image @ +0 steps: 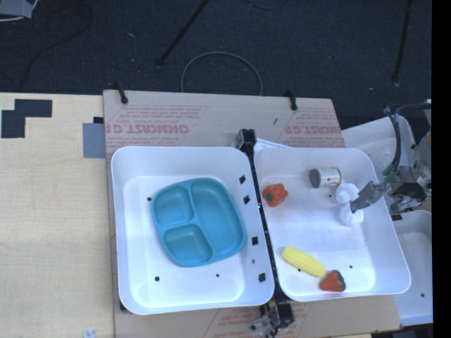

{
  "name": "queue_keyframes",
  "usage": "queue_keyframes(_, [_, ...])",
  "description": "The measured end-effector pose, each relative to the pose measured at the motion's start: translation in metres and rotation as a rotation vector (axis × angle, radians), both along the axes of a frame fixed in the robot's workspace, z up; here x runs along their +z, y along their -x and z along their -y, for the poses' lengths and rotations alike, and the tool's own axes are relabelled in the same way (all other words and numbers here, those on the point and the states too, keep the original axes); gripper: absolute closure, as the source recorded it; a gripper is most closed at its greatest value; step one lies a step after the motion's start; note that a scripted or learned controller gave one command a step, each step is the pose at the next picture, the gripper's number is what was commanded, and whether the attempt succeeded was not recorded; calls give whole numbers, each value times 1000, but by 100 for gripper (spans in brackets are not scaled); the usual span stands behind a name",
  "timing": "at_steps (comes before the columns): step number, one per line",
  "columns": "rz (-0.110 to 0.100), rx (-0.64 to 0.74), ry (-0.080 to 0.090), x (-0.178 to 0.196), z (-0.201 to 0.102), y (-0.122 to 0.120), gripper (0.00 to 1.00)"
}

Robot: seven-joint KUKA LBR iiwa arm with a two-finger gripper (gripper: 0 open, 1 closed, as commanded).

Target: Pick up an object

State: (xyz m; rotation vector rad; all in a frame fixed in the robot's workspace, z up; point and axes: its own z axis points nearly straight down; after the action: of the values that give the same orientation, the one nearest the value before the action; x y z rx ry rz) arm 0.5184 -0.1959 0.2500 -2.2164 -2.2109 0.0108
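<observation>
Reaching in from three o'clock, gripper [365,197] low over the right bin's [384,259] right-hand side, a grey finger slanting down toward the white crumpled object [348,204]. Touching or just above that white lump; cannot tell which, and cannot tell how far apart the fingers stand. Nothing seen clamped between them.

Lying at about two o'clock in the right bin, the white object, with a small grey-and-tan cylinder [325,177] just beside it toward eleven o'clock. Sitting near the bin's left wall at ten o'clock, an orange-red pepper-like toy [275,194]. Resting toward six o'clock, a yellow corn cob [304,261], and just beside its lower end, toward five o'clock, a red strawberry-like toy [332,281] close to the bottom rim. Open white floor across the bin's middle, between the pepper, the white lump and the corn.

Holding a blue three-compartment plate [199,221], tilted slightly, the left bin [134,273], with bare floor all round the plate. Meeting along a black divider [258,217], both bins, laid on a printed cardboard sheet [183,122]. Spreading toward nine o'clock, the pale wooden desk [49,224] with dark patches; beyond twelve o'clock, dark carpet [106,34] with cables and stand legs.
</observation>
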Motion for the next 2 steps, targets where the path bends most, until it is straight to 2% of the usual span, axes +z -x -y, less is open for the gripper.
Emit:
queue_keyframes(1, [11,2,3,6,0,-2,0])
queue_keyframes(2, [6,2,1,-38,2,2,0])
